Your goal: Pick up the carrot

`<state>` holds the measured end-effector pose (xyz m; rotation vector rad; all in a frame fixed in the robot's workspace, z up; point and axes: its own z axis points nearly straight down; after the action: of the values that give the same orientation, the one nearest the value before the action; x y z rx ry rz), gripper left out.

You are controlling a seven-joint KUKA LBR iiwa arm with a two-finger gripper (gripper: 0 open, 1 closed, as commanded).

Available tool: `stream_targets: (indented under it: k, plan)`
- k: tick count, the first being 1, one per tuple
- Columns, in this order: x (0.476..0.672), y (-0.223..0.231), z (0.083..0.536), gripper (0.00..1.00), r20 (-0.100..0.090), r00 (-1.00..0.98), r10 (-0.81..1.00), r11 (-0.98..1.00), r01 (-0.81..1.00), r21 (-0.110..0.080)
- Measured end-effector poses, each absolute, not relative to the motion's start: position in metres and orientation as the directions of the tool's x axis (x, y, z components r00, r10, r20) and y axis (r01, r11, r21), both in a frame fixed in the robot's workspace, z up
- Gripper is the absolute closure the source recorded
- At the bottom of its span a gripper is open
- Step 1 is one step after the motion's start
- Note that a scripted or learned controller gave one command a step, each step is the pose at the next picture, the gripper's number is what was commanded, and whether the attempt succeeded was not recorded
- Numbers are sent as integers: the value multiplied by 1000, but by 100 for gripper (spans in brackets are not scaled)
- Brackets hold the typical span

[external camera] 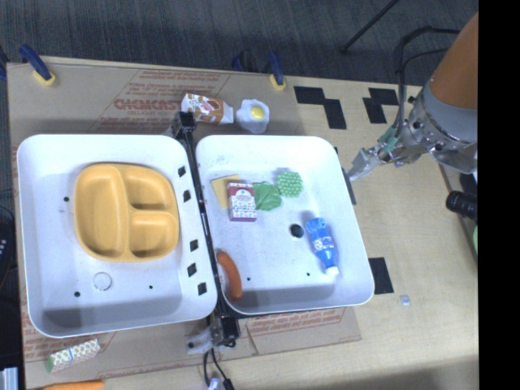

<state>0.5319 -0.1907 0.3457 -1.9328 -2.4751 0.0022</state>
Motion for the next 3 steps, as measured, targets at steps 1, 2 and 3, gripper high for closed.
stream_targets:
  k: [1, 2, 3]
  plan:
    - [492, -169, 255, 100, 1, -367, 930, 367, 930, -3]
    - [477, -206, 362, 100, -2, -517, 856, 517, 856, 0]
    - [476, -211, 234, 100, 4, -616, 788, 616, 788, -3]
